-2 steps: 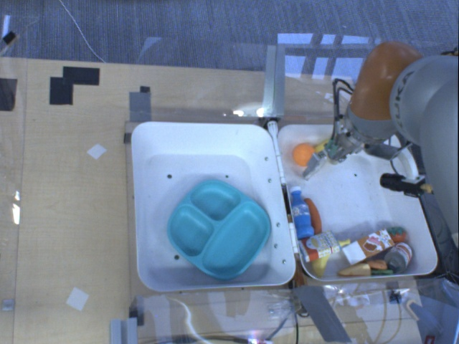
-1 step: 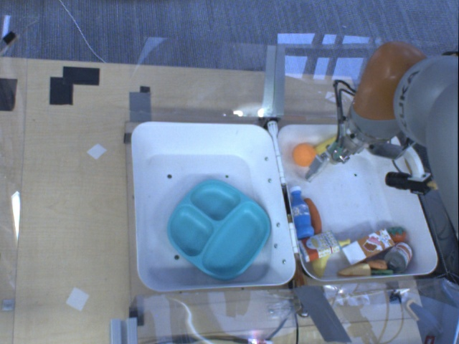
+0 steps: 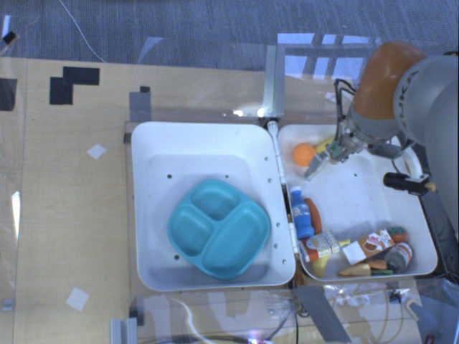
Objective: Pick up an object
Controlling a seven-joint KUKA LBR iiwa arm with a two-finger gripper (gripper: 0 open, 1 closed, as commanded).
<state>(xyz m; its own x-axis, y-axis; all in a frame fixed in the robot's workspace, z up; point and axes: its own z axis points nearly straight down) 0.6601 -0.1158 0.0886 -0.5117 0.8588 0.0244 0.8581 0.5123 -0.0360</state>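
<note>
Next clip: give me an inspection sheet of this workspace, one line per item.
Surface: wooden bench bearing two white bins; black tape patches at its far left.
Job's things: orange ball, blue bottle, and a heap of small packages in the right bin.
Clutter: teal divided plate in the left bin.
Grippers: gripper low in the right bin beside the orange ball; grasp cannot be judged.
Cables: thin white wire on the carpet; black cable at the wrist.
Surroundings: blue-grey carpet.
</note>
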